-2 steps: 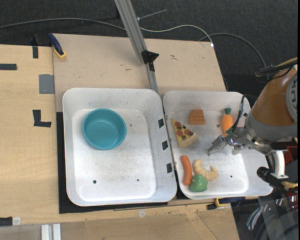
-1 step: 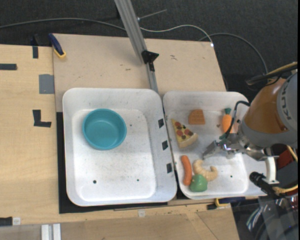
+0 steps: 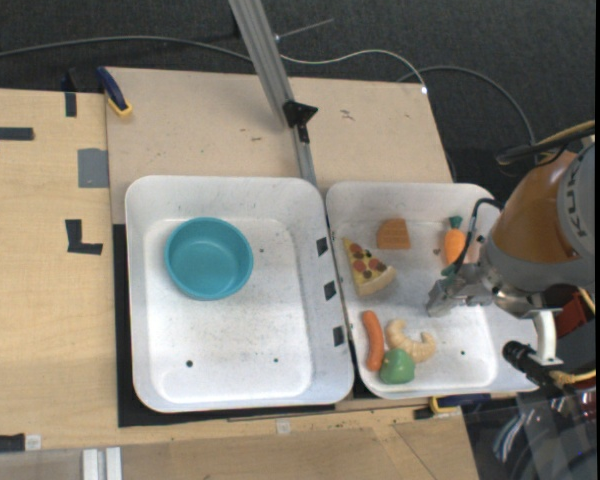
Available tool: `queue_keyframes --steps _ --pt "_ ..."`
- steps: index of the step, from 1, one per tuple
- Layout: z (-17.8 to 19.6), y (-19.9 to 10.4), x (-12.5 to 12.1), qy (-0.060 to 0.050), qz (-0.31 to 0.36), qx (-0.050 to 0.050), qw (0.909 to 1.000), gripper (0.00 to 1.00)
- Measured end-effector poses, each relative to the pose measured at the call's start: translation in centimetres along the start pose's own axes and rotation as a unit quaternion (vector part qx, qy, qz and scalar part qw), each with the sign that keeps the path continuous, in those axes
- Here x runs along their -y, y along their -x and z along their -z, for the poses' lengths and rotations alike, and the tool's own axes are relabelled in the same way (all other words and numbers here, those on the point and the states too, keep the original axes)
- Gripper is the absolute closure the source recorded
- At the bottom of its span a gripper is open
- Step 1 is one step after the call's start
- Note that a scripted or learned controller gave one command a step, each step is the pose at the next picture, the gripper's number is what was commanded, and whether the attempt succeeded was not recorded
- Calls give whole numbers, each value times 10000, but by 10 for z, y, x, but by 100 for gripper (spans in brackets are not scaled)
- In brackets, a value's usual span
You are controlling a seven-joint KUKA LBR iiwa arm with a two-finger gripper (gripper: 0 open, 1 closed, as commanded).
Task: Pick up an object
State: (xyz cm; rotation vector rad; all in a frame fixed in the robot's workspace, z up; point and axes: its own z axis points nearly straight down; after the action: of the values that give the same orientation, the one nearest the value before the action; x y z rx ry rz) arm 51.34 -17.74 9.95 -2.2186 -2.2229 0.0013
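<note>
The right bin (image 3: 410,200) holds a pizza slice (image 3: 366,265), a brown bread-like piece (image 3: 393,234), an orange carrot (image 3: 454,242), a red chilli (image 3: 373,338), a pale curled piece (image 3: 411,341) and a green ball (image 3: 398,367). My gripper (image 3: 446,294) hangs low over the bin's right half, just below the carrot and right of the pizza slice. Nothing can be made out between its fingers. The arm's grey and orange wrist (image 3: 540,228) covers the bin's right rim.
The left bin (image 3: 150,368) bears a teal bowl (image 3: 209,257). A grey metal pole (image 3: 270,58) slants down from the top to the seam between the bins. Cables lie on the dark floor behind the bench.
</note>
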Motion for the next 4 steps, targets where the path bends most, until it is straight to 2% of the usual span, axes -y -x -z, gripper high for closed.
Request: queue_keyframes --steps 1,3,4 --pt "56 3 -10 23 -2 8 10000 100" --pt "139 8 -7 23 -2 7 10000 100" --pt "145 -40 -24 5 23 -8 10000 100"
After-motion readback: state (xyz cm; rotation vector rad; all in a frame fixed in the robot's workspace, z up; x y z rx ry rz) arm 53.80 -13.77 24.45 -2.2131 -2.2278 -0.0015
